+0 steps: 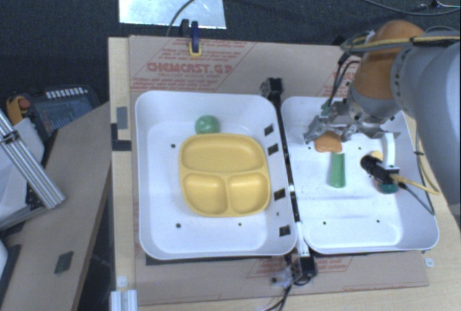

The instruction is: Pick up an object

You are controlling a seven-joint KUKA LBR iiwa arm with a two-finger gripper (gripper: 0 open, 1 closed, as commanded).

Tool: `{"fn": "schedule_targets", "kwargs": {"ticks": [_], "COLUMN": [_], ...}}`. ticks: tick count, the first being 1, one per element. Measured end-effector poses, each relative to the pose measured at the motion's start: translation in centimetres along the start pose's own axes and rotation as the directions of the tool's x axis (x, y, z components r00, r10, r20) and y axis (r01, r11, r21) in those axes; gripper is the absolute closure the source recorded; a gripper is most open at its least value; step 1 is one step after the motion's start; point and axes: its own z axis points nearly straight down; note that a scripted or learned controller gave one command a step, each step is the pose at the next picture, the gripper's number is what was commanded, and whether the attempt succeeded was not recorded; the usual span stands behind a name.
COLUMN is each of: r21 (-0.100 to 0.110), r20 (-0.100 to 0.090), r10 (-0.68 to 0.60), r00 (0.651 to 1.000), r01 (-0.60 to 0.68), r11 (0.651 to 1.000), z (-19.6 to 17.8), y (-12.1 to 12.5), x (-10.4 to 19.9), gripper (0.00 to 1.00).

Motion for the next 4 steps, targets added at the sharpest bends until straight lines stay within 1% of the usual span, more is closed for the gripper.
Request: {"fn": "schedule_targets", "kwargs": {"ticks": [1,2,3,4], "r21": [-0.005,-0.004,-0.003,-0.006], "r20": [0.0,0.0,0.0,0.001], "r10": [0.0,0.002,-0.002,-0.003], "r00": [1.0,1.0,1.0,1.0], "r01": [0.0,-0.002,0.002,0.003], "r11": [1.0,1.0,1.0,1.0], "z": [-1.2,-6.9,-11.3,-16.8], "y": [0.2,-0.6,-0.3,-0.1], "x": [0.0,-0.5,-0.8,-0.8], "gripper": [1.0,1.0,1.0,1.0]}}
